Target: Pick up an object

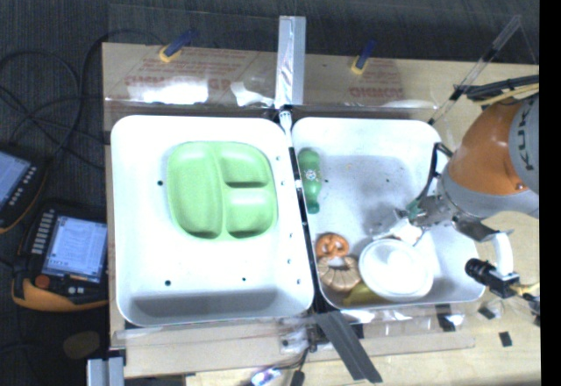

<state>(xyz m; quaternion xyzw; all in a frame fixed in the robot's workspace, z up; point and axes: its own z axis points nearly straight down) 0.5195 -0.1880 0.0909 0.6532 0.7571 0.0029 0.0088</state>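
The gripper [419, 219] is poised by the white bowl [396, 268] — whether released or clenched cannot be told; the rim is best straddled squarely before closing.

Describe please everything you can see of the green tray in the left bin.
The green tray is a light green, rounded-corner rectangle that looks like matte plastic. It has three compartments: one long section along its left side and two smaller ones stacked on its right. It lies flat, open side up, in the upper middle of the left bin. Nothing lies in it or touches it besides the bin floor.
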